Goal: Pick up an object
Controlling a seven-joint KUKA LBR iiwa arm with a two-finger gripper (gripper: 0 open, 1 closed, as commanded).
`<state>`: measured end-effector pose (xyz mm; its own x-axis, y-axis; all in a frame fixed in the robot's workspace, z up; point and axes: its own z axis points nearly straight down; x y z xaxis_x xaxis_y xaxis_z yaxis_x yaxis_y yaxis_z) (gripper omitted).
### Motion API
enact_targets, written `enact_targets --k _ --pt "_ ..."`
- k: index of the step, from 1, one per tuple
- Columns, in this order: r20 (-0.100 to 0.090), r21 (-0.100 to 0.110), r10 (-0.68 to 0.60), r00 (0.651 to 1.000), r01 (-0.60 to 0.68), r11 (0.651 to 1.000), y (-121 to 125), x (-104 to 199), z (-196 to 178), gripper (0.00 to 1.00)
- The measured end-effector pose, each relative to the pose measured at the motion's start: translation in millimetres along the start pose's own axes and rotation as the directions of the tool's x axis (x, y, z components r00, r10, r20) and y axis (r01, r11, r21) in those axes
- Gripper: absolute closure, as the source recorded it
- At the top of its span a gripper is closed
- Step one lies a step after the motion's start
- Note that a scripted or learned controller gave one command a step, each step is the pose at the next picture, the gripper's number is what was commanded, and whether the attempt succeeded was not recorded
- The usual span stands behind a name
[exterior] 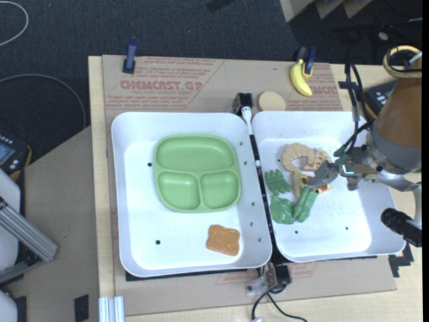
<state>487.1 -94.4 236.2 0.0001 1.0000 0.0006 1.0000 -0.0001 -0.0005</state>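
Pincer (320, 178): low over the right bin (348, 237); finger state hard to make out.
Objects: tan piece (300, 157) and green toy (289, 200) just beside it, partly overlapped.
Arm (401, 126): cut off at right.
Left bin (131, 180): green tray (198, 173), brown piece (223, 239).

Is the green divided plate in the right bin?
No, the green divided plate lies in the left bin, with a brown toy bread piece below it.

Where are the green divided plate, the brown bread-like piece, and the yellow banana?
Green divided plastic plate (196, 154): camera view, its large upper compartment.
Brown bread-like toy piece (222, 239): camera view, middle of its top face.
Yellow toy banana (301, 81): camera view, middle of its curved body.
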Motion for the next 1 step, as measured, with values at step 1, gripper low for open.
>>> enact_targets --k 1 --pt "-0.003 0.016 0.001 1.000 -0.001 1.000 -12.4 0.7 139.8 0.00"
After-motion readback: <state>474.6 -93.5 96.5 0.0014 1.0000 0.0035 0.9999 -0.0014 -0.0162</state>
